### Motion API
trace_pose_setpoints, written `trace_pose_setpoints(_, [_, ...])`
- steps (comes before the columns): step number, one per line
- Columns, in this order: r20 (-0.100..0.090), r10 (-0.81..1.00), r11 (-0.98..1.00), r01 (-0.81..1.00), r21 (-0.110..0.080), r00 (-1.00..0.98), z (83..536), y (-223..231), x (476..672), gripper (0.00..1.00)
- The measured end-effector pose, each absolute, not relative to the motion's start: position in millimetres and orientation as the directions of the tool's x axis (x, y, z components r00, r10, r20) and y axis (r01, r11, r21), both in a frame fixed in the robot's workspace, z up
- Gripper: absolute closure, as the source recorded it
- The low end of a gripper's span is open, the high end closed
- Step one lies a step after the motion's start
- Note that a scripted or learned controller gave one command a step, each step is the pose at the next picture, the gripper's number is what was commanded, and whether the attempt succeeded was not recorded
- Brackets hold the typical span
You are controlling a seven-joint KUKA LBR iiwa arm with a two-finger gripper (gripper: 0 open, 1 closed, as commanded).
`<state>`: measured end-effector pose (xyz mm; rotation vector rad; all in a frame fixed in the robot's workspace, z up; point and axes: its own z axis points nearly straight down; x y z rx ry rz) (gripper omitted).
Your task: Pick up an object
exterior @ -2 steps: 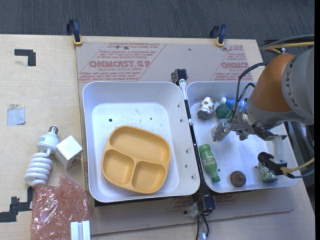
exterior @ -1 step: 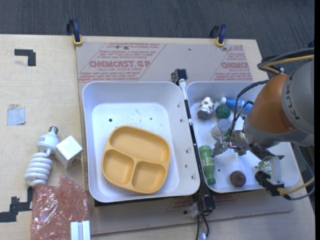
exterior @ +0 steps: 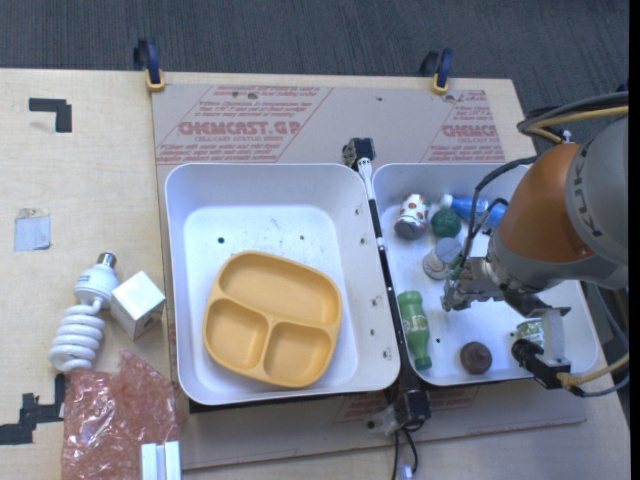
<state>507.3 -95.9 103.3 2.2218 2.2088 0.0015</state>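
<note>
The gripper [exterior: 458, 293] sits low in the right bin [exterior: 590, 353], beside the green bottle [exterior: 412, 326] and grey disc [exterior: 438, 263], likely placed to grab one; its grasp can't be told.

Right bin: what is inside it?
The right bin holds a green bottle, a brown disc, a small white jar and blue and teal items. The arm covers the rest.

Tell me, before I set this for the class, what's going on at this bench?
A grey and orange robot arm reaches into the right bin, its gripper low among small items: a green bottle, a brown round piece and a small can. Nothing is visibly held. The left bin holds a yellow divided tray.
</note>
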Motion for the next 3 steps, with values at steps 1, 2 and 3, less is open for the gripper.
trace_pose_setpoints(1, [-0.007,1.0,-0.007,1.0,0.007,0.007,103.4,-96.9,507.3,0.0])
trace_pose_setpoints(2, [-0.007,1.0,-0.007,1.0,0.01,0.007,113.3,-96.9,508.6,1.0])
trace_pose_setpoints(3, [-0.001,1.0,0.002,1.0,0.0,-0.002,92.5,-113.5,581.2,1.0])
